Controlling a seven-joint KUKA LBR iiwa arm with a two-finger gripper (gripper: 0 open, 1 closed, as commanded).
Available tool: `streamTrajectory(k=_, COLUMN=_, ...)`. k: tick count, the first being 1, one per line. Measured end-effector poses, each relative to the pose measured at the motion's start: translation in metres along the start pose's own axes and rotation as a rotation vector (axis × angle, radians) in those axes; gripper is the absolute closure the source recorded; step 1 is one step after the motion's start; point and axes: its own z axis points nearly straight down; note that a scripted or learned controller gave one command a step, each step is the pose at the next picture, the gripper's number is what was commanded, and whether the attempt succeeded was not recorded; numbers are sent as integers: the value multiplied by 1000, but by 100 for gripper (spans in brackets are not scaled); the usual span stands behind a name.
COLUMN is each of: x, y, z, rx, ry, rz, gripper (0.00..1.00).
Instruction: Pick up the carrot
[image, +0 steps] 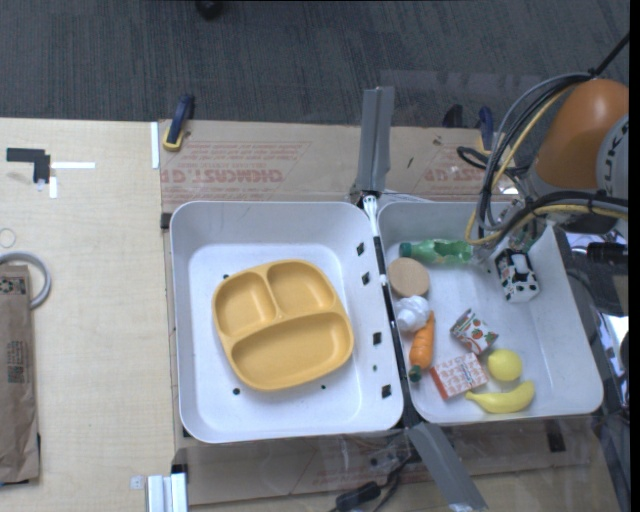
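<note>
The carrot, orange with a green tip, lies along the left side of the right bin. It points toward the bin's front, just below a white garlic bulb. My gripper hangs over the back of the right bin, beneath the grey arm with its orange band and cables. It is well to the right of and behind the carrot, next to a black-and-white toy cow. Nothing shows between it and the carrot.
The right bin also holds a green bottle, a tan disc, two small cartons, a lemon and a banana. A yellow divided plate sits in the left bin.
</note>
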Motion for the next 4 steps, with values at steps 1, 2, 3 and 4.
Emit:
streamTrajectory(k=1, x=-6, y=-21, z=0, rx=0, ry=1, rz=-304, gripper=100)
streamTrajectory(k=2, x=10, y=-1, z=0, rx=-2, ry=1, rz=-561, gripper=100)
streamTrajectory(k=3, x=35, y=28, z=0, rx=-2, ry=2, rz=-830, gripper=100)
streamTrajectory(k=4, x=-19, y=-20, z=-1, rx=-2, ry=-2, rz=-846, gripper=100)
